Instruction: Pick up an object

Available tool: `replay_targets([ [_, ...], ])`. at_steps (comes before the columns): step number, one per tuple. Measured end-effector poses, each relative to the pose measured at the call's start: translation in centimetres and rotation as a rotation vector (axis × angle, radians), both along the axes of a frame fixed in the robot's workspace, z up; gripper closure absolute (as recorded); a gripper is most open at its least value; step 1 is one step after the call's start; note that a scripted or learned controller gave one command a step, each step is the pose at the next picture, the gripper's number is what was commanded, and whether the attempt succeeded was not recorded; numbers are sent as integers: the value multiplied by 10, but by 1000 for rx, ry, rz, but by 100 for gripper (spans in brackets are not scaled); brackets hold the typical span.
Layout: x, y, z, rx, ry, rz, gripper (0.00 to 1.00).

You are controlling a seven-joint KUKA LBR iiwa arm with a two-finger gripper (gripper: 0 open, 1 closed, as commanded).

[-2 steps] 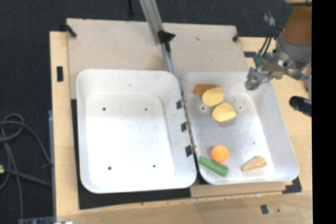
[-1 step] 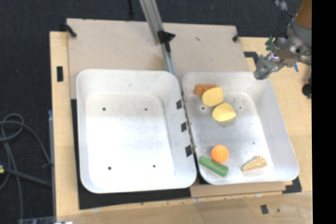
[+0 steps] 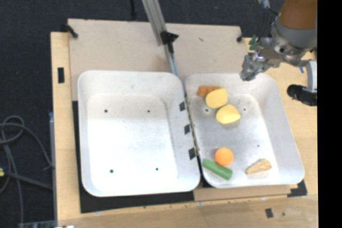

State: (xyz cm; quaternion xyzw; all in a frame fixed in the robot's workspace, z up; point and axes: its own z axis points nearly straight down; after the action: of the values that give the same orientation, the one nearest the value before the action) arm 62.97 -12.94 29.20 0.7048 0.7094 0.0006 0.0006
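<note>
The right bin [image 3: 278,115] holds several small items. An orange-brown block [image 3: 204,91] lies at its far left, with a yellow piece [image 3: 216,98] against it and a second yellow piece [image 3: 228,114] just nearer. An orange ball [image 3: 224,156] sits near the front, beside a green cylinder [image 3: 217,169]. A tan wedge [image 3: 258,166] lies at the front right. My gripper [image 3: 250,73] hangs over the bin's far rim, up and to the right of the yellow pieces, with nothing seen in it.
The left bin [image 3: 133,131] stands beside the right one on the wooden bench. A slanted metal rail [image 3: 152,5] rises from between the bins toward the back. Cables lie on the dark floor at the left.
</note>
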Motion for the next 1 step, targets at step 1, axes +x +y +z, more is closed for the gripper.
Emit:
replay_targets([
  [1, 0, 57, 0, 1, 1, 0, 100],
])
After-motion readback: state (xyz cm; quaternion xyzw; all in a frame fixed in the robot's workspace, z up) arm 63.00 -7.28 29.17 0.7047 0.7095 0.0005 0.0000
